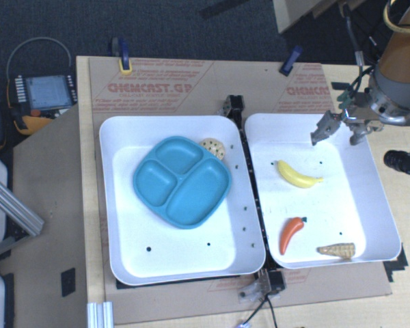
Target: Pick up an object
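The right bin (369,183) holds a yellow banana (297,175), a red chili pepper (292,233) and a tan cone-shaped piece (337,251). My gripper (340,133) hangs over the bin's far right part, above and to the right of the banana. Its two fingers are spread apart and open, with nothing between them. In the left bin (123,238) lies a blue divided plate (182,181), and a round cookie (213,146) peeks out from behind its far edge.
Both bins rest on a cardboard sheet (191,80). A black clamp (234,105) sits between the bins at the far side. Blue clips (125,55) hold the sheet's far edge. A screen device (46,91) lies off the bench at left.
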Controlling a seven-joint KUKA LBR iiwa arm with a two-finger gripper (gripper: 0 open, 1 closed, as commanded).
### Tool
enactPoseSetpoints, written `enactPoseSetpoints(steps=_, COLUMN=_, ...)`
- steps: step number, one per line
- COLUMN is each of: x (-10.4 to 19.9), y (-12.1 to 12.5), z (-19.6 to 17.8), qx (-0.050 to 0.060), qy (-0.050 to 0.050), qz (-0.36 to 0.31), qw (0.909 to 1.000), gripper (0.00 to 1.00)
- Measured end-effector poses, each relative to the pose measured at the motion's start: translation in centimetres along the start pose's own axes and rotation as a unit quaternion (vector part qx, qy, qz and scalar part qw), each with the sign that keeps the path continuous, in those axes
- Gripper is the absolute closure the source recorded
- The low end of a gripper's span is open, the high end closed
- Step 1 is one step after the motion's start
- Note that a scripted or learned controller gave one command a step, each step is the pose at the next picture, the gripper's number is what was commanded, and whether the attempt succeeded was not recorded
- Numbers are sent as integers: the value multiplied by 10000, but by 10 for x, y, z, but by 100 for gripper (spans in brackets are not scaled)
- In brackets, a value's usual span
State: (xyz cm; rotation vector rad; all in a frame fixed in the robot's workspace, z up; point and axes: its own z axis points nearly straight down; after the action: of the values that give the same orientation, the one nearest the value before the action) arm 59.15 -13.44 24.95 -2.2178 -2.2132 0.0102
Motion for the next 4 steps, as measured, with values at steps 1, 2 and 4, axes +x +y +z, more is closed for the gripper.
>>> enactPoseSetpoints(steps=1, x=0, y=2, z=-6, qx=-56, qy=-9, qz=-12, qw=10000, gripper=0)
enactPoseSetpoints(steps=2, x=-8, y=5, z=52, qx=-14, qy=0, qz=-6, qw=10000, gripper=0)
enactPoseSetpoints(steps=4, x=-7, y=15, z=141, qx=-38, qy=7, qz=-13, qw=10000, gripper=0)
